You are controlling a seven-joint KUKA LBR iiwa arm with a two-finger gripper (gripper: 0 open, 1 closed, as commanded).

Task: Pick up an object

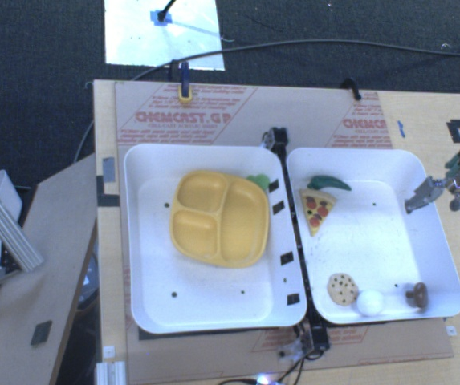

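Observation:
The right bin (390,171) holds a pizza slice (316,209), a green pepper (328,183), a round cookie (341,289), a white ball (370,302) and a small brown piece (417,295). My gripper (438,200) hangs over the right bin's right rim, well apart from all of them. It is open with nothing between its fingers. The pizza slice and pepper lie far to its left. The brown piece lies below it, near the front right corner.
The left bin (153,295) holds a yellow divided plate (220,217) with a small green item (258,182) at its back right edge. Black clips line the ridge between the bins. A cable crosses the bench behind them.

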